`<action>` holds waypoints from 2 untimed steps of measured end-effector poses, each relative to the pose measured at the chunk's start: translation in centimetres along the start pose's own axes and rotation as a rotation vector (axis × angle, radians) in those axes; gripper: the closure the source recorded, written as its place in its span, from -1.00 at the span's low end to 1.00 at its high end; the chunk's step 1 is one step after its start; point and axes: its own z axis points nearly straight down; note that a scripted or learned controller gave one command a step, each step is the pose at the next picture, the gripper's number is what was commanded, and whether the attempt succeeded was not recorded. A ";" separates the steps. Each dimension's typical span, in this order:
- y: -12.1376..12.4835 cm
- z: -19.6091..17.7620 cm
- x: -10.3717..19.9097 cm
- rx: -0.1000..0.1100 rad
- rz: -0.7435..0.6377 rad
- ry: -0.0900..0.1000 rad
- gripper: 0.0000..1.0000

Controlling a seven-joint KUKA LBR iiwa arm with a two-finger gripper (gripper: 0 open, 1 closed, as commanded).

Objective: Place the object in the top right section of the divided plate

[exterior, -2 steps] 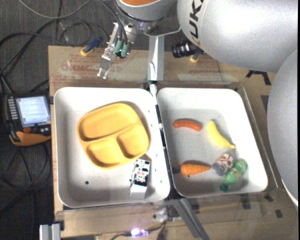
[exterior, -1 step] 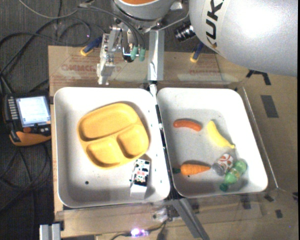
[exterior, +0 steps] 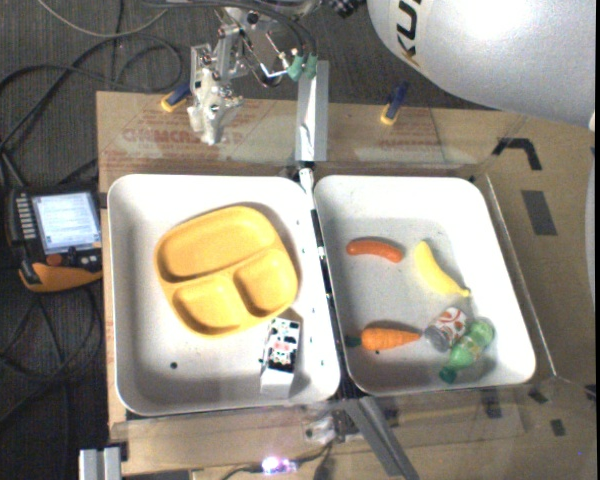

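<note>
A yellow divided plate [exterior: 212, 244] lies in the left white bin [exterior: 138, 308], with one large section and two smaller ones. A small white carton with black cow patches [exterior: 281, 353] lies just off the plate's near right corner. In the right bin [exterior: 410, 203] are a red sausage [exterior: 374, 251], a banana [exterior: 439, 271], a carrot [exterior: 389, 338], a small can [exterior: 446, 328] and a green bottle [exterior: 469, 346]. My gripper [exterior: 211, 126] hangs high over the cardboard behind the left bin, away from every object, with nothing seen in it.
A metal divider post [exterior: 309, 108] stands behind the seam between the bins. A handheld pendant with a lit screen [exterior: 58, 230] lies left of the bench among cables. The arm's large white body [exterior: 490, 28] fills the top right.
</note>
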 end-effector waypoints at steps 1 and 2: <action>-1.1 0.0 -3.1 -0.001 -0.310 -0.002 1.00; 1.0 -0.1 2.2 -0.004 -0.188 0.001 1.00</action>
